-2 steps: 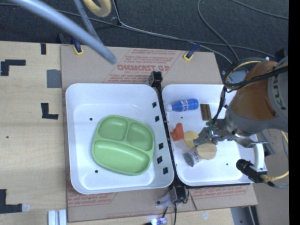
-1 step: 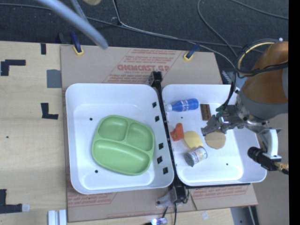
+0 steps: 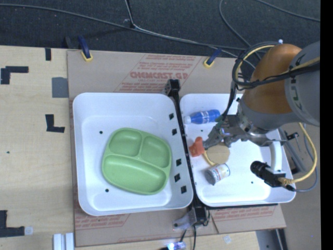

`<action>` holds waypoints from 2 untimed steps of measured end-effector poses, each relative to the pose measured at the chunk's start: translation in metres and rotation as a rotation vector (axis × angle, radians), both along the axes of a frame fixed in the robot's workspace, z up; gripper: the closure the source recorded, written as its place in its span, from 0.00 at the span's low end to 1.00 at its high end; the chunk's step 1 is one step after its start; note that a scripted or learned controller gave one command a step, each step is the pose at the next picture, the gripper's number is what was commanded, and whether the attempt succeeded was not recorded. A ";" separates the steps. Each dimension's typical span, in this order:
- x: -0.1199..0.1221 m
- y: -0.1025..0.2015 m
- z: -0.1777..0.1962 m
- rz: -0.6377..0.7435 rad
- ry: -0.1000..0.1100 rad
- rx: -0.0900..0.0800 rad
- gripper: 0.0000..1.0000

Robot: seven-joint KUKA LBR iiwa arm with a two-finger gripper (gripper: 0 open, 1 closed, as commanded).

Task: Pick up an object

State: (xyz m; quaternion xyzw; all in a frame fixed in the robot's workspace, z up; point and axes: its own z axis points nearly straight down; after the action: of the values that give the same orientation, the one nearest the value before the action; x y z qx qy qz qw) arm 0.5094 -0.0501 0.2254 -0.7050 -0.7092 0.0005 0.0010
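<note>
Claw (image 3: 216, 138) low in rt bin (image 3: 244, 194) — beside orange object (image 3: 196, 148).

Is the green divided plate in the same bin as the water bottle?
No, the green divided plate lies in the left bin, while the water bottle lies in the right bin.

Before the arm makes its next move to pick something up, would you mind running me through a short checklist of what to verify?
1. Gripper is over the right bin, where the small items lie: ok.
2. A candidate is close by: the tan disc and orange piece lie just below the gripper: ok.
3. Something is already held between the fingers: cannot tell; the wrist hides them.
4. Candidates stand apart: not ok; the disc, the orange piece and the small jar crowd together.
5. Blue bottle lies on its side near the divider, away from the cluster: ok.
6. Green plate sits alone in the left bin, out of the way: ok.
</note>
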 end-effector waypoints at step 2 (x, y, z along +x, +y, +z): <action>0.018 0.098 -0.015 0.000 0.001 0.000 1.00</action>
State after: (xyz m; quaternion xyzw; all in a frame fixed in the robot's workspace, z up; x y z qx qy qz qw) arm 0.5276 0.0476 0.2102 -0.7048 -0.7094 0.0007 0.0012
